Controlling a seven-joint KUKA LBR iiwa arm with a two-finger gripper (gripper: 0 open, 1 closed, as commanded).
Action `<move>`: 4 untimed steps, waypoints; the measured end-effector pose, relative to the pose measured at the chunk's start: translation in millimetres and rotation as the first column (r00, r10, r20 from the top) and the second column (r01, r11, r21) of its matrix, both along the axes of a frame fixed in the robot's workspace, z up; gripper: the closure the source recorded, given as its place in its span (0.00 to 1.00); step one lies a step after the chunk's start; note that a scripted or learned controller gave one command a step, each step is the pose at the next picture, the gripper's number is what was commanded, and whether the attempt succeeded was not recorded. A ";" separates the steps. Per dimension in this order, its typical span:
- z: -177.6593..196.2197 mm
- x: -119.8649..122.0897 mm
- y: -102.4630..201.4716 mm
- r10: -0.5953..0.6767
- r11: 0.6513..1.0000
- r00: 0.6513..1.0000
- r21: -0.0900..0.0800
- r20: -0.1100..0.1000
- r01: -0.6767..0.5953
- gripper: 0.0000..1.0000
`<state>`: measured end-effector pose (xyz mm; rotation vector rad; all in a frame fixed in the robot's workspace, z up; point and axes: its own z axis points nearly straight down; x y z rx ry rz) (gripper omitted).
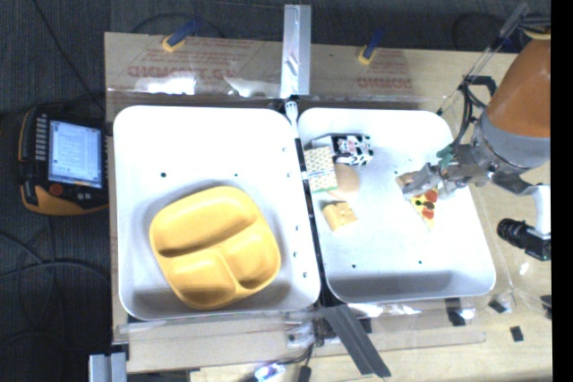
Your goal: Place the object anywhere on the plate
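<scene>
1. Dark carpet surrounds a wooden surface that carries two white bins: the left bin holds a yellow plate, and the right bin holds several small things.
2. Near the divider in the right bin lie a black-and-white toy, a patterned card, a tan lump and a tan block, close together.
3. Apart from these, toward the bin's right side, lies a small red-and-yellow piece.
4. From the right, the arm reaches in, and its claw sits low over the right bin, just above and touching or nearly touching the red-and-yellow piece.
5. Whether the claw is spread or pinched I cannot tell; the tips blur into the piece below them.
6. By my reading, the step in hand is the pick: the claw is at the piece, the likely object, but no firm hold is visible and nothing is on the plate yet.
7. Next, the move calls for a sure grip on that small piece, a lift clear of the bin wall, a carry left across the divider, and a release over the plate.
</scene>
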<state>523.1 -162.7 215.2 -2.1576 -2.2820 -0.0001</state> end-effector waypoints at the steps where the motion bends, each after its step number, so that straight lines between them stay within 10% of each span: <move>1: 0.0 0.0 -0.1 0.000 1.000 1.000 0.000 0.000 0.000 0.00; 2: 31.5 -28.9 15.5 -0.264 0.965 0.965 -0.003 -0.002 0.264 0.00; 3: 102.7 -38.5 126.7 -0.133 0.991 0.991 -0.002 0.000 0.133 0.00; 4: 176.0 -38.2 161.3 0.344 0.939 0.939 -0.004 0.002 -0.344 0.00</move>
